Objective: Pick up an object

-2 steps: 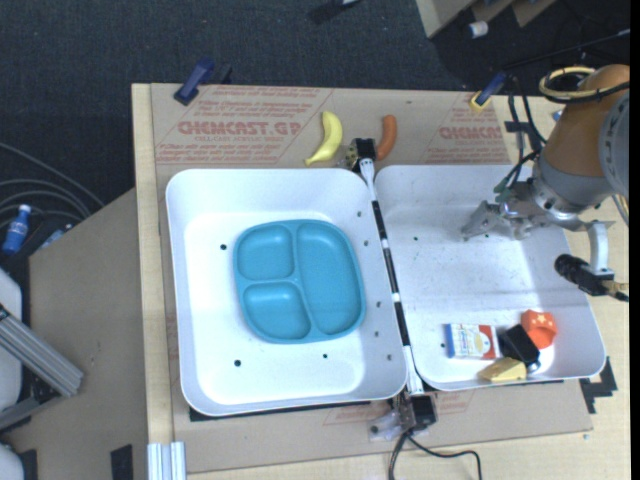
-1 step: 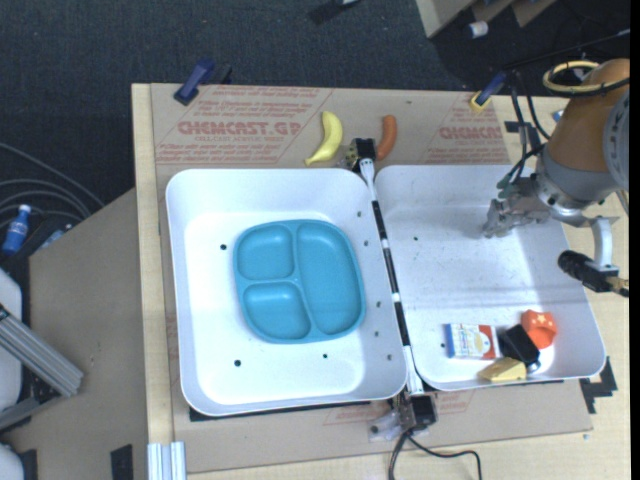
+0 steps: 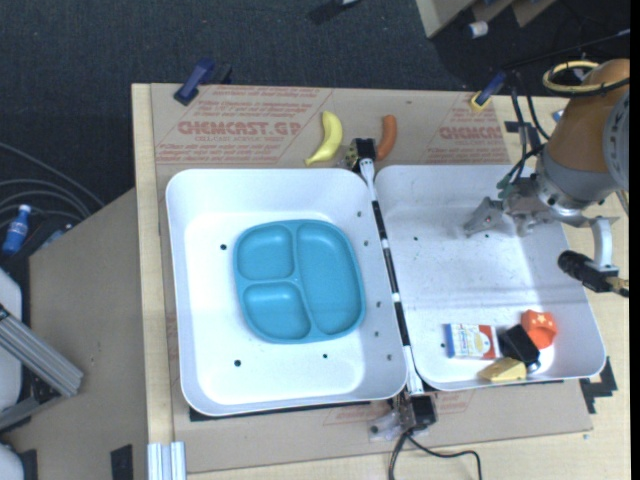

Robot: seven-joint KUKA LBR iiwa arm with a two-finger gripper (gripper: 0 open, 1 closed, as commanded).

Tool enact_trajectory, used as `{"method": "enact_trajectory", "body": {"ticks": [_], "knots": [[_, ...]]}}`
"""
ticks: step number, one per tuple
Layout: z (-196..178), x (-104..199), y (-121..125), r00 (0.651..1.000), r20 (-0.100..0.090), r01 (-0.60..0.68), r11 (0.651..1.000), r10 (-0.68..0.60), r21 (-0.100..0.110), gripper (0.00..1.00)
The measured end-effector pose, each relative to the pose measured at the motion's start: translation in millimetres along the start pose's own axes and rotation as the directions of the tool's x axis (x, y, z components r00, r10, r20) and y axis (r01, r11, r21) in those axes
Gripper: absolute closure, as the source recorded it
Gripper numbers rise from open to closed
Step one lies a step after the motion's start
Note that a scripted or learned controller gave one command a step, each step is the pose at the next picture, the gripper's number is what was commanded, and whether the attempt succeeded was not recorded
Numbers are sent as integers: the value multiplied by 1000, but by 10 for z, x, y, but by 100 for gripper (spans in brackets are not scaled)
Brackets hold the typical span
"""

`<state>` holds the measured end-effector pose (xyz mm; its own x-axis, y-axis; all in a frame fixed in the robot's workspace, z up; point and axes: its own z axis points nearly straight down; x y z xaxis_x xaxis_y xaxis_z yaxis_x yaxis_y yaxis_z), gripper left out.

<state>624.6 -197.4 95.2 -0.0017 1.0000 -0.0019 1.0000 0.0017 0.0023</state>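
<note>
Bench point(image 3: 150, 268) carrying two shallow white bins side by side. The left bin point(image 3: 200, 368) holds a blue divided plate point(image 3: 298, 280) near its centre. The right bin point(image 3: 440, 268) is approached by the grey arm point(image 3: 585, 138), its claw point(image 3: 500, 214) poised over the upper half of that bin; whether the claw is released or clenched cannot be told at this scale, and nothing shows between its tips. The candidate objects lie clustered in the right bin's near corner, well apart from the claw: a small flat printed box point(image 3: 470, 341), a black block point(image 3: 520, 344), an orange toy point(image 3: 540, 326) and a yellow wedge point(image 3: 503, 371), the last three touching. All are probably light and rigid. The box, standing slightly clear, likely offers the easiest hold across its narrow sides. A banana point(image 3: 326, 138) and a carrot point(image 3: 386, 136) rest on the bench beyond the bins.
</note>
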Motion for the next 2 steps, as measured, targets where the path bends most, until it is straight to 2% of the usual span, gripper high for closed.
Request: {"method": "enact_trajectory", "body": {"ticks": [1,2], "knots": [[-105,-1,7,1000,1,1,1000,-1,-2,100],[106,826,355,1000,-3,0,1000,0,0,100]]}}
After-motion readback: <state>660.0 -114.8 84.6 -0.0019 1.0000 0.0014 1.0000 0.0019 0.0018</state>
